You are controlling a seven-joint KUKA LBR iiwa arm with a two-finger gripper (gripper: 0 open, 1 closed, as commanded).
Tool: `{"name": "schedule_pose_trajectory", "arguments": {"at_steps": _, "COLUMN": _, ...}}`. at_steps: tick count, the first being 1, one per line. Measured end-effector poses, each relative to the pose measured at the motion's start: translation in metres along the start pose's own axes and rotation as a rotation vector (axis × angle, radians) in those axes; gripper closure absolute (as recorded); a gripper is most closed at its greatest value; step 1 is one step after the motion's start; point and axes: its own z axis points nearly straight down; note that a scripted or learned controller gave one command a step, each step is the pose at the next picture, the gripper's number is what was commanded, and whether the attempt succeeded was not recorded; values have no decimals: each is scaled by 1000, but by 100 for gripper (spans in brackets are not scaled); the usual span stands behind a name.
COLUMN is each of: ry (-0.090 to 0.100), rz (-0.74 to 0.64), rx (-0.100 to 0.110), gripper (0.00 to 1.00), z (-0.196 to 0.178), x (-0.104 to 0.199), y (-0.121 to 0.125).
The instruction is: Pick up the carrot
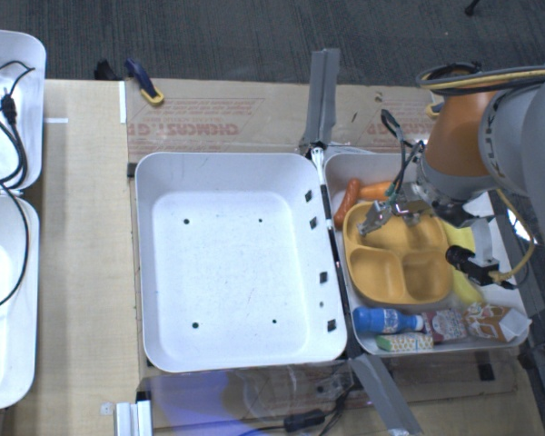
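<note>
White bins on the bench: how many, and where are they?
2. One white bin sits on the left; the other white bin adjoins it on the right, holding the yellow tray and carrot.

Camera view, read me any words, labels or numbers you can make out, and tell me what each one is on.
Red lettering on the cardboard sheet behind the bins: it appears upside down and too blurred to read.
Label on the blue-capped bottle: too small to read.
Printing on the packets beside it: too small to read.
</note>
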Motion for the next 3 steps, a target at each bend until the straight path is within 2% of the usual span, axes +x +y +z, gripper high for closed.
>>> {"name": "schedule_pose_trajectory", "arguments": {"at_steps": 1, "ry": 1, "rz": 1, "rx": 2, "gripper": 0, "z": 1, "x": 0, "y": -1}}
{"name": "schedule_pose_trajectory", "arguments": {"at_steps": 2, "ry": 12, "rz": 124, "rx": 48, "gripper": 0, "z": 3, "x": -5, "y": 44}}
{"name": "schedule_pose_trajectory", "arguments": {"at_steps": 3, "ry": 4, "rz": 123, "rx": 41, "gripper": 100, "z": -7, "x": -8, "y": 45}}
